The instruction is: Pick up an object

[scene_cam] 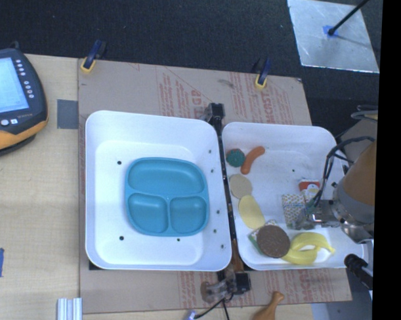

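Honestly, the end effector [315, 216] sits low by the right bin's [280, 130] right wall; its grip state I cannot tell. Crowded against the patterned packet [292, 206] and banana [308, 248], it could nudge them aside.

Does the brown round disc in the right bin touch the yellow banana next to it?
Touching. In the camera view, the brown disc overlaps the left end of the banana with no white bin floor visible between them.

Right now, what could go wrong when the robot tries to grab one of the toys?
The toys are crowded: the brown disc touches the yellow banana, so the arm might nudge both and lift neither. The orange sausage lies near the right bin's back wall, so the wall could get in the way there.
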Robot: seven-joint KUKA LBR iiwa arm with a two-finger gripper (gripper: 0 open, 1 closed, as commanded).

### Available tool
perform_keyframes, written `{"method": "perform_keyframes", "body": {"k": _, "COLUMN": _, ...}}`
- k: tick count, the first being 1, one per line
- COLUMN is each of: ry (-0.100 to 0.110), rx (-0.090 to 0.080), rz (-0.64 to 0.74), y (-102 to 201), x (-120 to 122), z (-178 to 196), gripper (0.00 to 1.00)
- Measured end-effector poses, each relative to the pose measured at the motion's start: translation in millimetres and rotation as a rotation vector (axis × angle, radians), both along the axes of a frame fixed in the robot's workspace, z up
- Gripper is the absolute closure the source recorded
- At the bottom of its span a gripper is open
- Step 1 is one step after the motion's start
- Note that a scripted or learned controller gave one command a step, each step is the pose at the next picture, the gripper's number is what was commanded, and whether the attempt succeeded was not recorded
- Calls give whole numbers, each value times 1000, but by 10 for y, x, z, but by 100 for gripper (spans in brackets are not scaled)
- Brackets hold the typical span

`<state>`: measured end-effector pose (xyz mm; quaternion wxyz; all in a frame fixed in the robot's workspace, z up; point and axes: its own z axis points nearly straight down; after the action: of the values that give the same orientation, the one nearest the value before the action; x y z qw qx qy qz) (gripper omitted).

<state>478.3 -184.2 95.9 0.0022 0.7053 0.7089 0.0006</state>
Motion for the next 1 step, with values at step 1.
{"method": "perform_keyframes", "body": {"k": 1, "ry": -3, "rx": -2, "rz": 2, "y": 242, "x": 673, "z": 8, "gripper": 0}}
